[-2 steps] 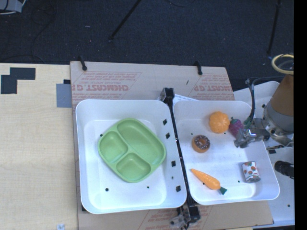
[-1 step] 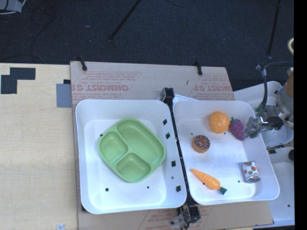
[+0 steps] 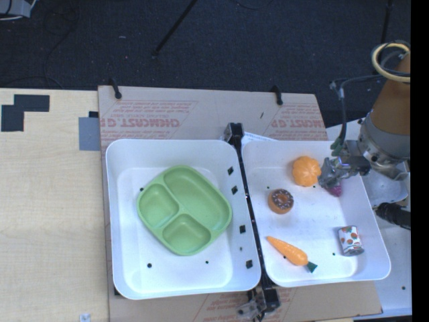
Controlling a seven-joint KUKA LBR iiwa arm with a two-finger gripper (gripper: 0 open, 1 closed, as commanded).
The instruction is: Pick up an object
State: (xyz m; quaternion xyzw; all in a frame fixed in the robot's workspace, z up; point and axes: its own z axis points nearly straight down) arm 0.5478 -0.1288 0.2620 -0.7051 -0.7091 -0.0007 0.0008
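Grey 2-finger gripper (image 3: 333, 175) sits low at the right white bin's (image 3: 375, 274) far-right side, finger state can't be told; nearest pick obj., round orange fruit (image 3: 306, 171), lies just beside it twd. the bin divider, a small purple item (image 3: 334, 188) directly under it.

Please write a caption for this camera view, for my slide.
Gripper beside an orange in the right bin; green tray in the left.

A single fixed camera looks down at a slant from above the surface (image 3: 47, 200), far enough back to take in both white bins (image 3: 127, 159) side by side.
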